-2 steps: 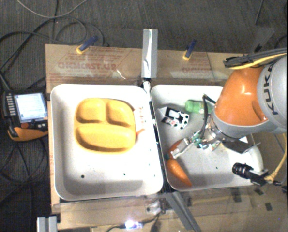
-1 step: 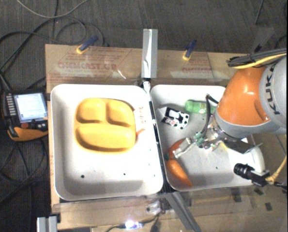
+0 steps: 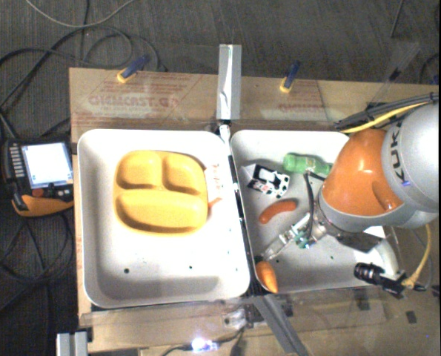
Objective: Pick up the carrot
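The carrot point(image 3: 266, 275) is a short orange piece lying in the front left corner of the right bin point(image 3: 331, 277), against the bin wall. My gripper point(image 3: 273, 251) reaches down-left from the orange-banded wrist point(image 3: 361, 180) and hangs just above and behind the carrot. Nothing shows between the gripper and the carrot, and I cannot tell whether they touch.
A reddish sausage point(image 3: 278, 211), a black-and-white item point(image 3: 269, 180) and a green bottle point(image 3: 306, 163) lie at the back of the right bin. The left bin point(image 3: 101, 273) holds a yellow divided plate point(image 3: 161, 191). The ridge between the bins runs right beside the carrot.
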Motion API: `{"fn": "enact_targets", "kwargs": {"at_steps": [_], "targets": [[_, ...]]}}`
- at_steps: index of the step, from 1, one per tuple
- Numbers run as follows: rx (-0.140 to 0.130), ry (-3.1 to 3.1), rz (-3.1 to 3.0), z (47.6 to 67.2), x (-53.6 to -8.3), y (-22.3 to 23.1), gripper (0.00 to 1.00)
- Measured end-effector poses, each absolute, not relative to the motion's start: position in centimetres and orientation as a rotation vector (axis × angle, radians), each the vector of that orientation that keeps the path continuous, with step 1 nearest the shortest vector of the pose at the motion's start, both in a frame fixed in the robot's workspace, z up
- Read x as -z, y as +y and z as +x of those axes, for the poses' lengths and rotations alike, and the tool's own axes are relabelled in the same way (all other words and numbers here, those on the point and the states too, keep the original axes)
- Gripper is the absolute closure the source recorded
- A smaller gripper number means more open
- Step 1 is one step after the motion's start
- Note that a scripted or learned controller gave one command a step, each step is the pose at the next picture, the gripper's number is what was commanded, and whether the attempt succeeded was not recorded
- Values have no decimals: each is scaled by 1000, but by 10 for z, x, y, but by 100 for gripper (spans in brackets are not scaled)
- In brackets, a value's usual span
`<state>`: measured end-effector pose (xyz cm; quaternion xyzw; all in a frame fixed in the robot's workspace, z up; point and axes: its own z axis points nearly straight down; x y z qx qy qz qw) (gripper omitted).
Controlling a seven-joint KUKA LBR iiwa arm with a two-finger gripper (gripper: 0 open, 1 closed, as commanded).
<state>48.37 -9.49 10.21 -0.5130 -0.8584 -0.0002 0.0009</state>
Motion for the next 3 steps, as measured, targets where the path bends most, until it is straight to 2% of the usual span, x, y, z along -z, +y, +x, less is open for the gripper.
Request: {"fn": "enact_targets", "kwargs": {"at_steps": [1, 2, 3], "targets": [[4, -2693, -1608, 484, -110, -93, 100], [6, -2691, -1606, 484, -118, -92, 100], [3, -2855, -1309, 484, -183, -67, 100]]}}
